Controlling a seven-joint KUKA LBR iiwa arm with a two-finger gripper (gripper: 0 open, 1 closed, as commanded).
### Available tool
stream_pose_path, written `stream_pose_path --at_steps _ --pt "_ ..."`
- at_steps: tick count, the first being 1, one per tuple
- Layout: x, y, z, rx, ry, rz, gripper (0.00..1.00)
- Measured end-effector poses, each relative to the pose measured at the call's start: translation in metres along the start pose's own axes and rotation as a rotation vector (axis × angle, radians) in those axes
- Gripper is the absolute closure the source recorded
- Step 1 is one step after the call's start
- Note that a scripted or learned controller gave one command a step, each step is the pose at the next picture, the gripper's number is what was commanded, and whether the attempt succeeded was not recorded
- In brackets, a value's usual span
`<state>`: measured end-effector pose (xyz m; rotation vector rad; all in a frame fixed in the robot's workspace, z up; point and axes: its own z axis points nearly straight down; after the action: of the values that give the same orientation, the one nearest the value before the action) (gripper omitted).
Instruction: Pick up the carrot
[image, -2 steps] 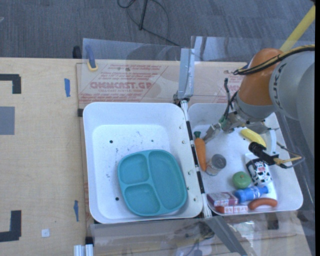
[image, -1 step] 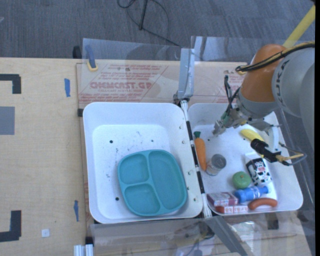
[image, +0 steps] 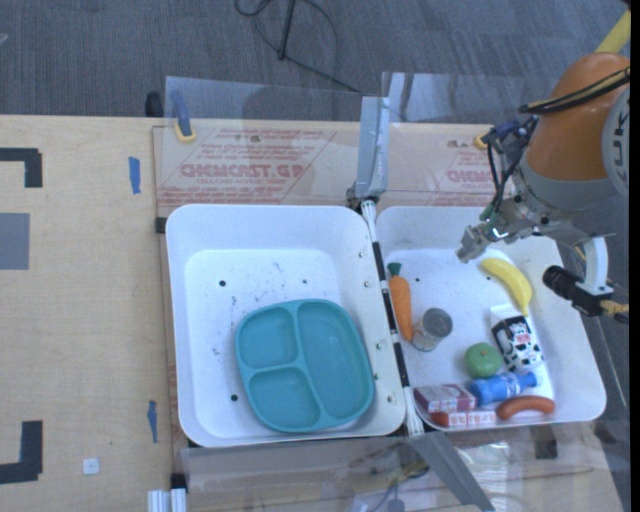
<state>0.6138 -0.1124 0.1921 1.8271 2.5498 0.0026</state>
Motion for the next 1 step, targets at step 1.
stream_pose_path --at_steps 1 --pt "-0.0627 -0.0053 -0.0245 0.0 -0.001 0.054 1.0"
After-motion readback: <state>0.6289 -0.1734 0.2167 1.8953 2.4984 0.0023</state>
